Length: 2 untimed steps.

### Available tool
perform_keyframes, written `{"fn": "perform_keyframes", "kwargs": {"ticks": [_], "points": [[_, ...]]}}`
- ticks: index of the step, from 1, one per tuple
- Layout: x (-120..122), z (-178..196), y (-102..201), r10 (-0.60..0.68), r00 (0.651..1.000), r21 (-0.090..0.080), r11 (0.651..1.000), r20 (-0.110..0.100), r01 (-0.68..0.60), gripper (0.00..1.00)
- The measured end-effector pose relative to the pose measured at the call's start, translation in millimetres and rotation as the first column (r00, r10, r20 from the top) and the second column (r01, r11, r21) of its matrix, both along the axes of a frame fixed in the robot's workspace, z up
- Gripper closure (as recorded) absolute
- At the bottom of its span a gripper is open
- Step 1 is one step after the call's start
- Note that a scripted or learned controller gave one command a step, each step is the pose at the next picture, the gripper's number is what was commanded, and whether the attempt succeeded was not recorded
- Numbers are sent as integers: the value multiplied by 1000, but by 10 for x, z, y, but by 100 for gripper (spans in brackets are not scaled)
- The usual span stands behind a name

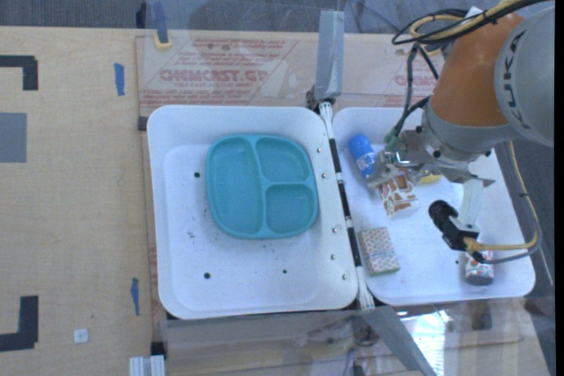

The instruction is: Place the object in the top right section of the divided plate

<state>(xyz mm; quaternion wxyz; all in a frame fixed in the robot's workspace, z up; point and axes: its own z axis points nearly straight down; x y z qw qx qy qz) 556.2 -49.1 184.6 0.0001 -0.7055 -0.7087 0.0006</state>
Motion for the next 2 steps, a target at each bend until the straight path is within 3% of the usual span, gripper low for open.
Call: {"fn": "perform_keyframes", "kwargs": {"ticks": [1,2], "points": [[311,1,721,91,996,0,996,2,-91,100],[312,4,724,91,996,0,996,3,-91,0]]}}
